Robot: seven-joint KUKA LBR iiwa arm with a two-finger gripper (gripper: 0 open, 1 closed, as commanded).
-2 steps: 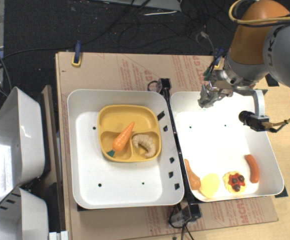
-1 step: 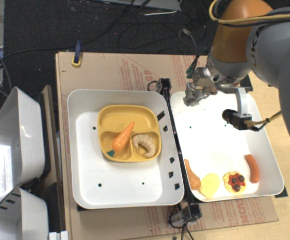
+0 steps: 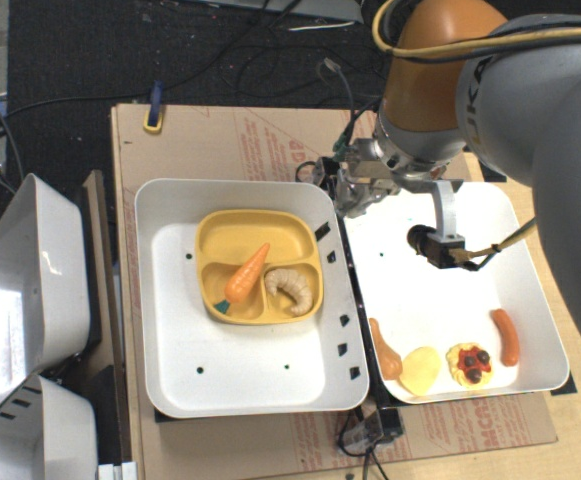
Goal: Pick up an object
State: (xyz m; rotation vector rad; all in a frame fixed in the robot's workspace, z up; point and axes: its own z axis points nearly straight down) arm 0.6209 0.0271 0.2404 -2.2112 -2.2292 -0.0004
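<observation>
2 bins. Left bin (image 3: 170, 368): plate (image 3: 220, 233), carrot (image 3: 247, 273), shrimp (image 3: 292, 290). Right bin (image 3: 400, 298): sausage (image 3: 508, 336). Jaws unreadable.

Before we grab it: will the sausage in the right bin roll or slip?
The sausage looks rounded and smooth, so it probably rolls sideways if nudged and may slip in a pinch. The right bin's wall beside it could stop it.

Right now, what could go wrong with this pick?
The gripper sits at the right bin's far corner, by the wall shared with the left bin; dropping there may strike the rim. The spoon and yellow disc lie side by side at the near edge, so a grab might catch both.
</observation>
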